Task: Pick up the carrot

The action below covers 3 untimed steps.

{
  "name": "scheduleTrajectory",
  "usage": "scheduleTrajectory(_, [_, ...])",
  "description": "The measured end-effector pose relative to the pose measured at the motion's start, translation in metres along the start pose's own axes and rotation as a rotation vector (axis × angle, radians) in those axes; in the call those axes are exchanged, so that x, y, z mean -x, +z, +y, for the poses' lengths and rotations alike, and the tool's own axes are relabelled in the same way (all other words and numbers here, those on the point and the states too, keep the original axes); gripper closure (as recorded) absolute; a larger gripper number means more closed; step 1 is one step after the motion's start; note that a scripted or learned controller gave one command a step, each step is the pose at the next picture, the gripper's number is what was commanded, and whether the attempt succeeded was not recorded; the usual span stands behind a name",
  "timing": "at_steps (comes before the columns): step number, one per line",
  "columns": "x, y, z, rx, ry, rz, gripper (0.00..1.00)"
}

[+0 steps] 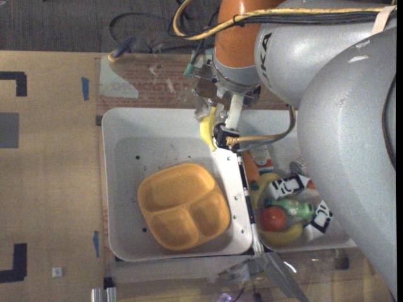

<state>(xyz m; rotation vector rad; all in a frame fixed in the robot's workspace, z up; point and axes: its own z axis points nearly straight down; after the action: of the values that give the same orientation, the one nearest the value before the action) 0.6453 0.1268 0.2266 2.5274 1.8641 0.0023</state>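
One hand (208, 109) is seen over the upper right corner of the left bin (126, 168), at the end of the grey arm. Whether it is spread or pressed together cannot be told. A yellow object (206, 133) is seen just below it, by the bin's rim. The carrot (250, 168) is laid in the right bin (337, 239), just beside the wall shared by both bins. A tomato (273, 218) is seen nearby, crowded among other items. A yellow divided plate (182, 205) is set in the left bin.
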Motion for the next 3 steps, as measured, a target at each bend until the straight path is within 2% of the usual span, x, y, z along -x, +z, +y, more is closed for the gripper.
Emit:
scheduleTrajectory(1, [-0.001,-0.01,0.0,0.002,-0.003,0.0,1.0])
scheduleTrajectory(2, [-0.032,-0.009,-0.048,-0.006,0.084,-0.002,1.0])
scheduleTrajectory(3, [-0.051,0.008,0.006,0.0,-0.107,0.0,1.0])
